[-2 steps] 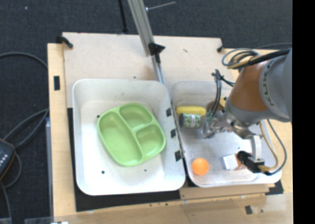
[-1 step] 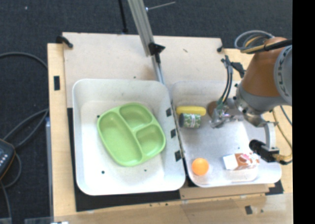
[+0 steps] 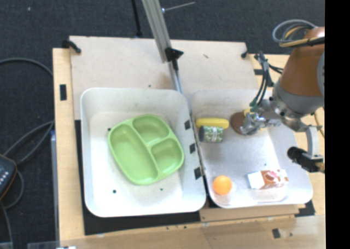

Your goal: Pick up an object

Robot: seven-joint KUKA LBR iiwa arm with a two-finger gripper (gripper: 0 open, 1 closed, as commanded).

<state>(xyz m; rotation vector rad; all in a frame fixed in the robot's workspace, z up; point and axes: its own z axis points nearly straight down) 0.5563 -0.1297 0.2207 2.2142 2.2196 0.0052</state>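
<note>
**benchwatcher:** ok so where's everything sitting? I see two bins. The left bin (image 3: 93, 105) has a green plate (image 3: 145, 148), the divided kind with three sections, lying flat and a bit skewed, roughly in the middle.

**gripnerd:** yep. The right bin (image 3: 284, 149) has the actual stuff. Jar (image 3: 212, 129) with a yellow lid lying on its side near the upper left of that bin, close to the wall between the bins. Orange ball (image 3: 222, 185) down at the front left corner. A white and red packet (image 3: 268, 179) at the front right, well apart from the ball.

**benchwatcher:** and the arm?

**gripnerd:** arm (image 3: 304, 75) reaches in from the right, orange band up high. The gripper (image 3: 249, 125) is down low at the back of the right bin, right over a brown round thing (image 3: 238, 121), just beside the jar.

**benchwatcher:** does it have hold of the brown thing?

**gripnerd:** honestly can't tell. The metal bits overlap it and it's too small and blurry to see how wide the fingers are or whether anything's between them. Jar, ball and packet are all lying free on the bin floor.
</note>
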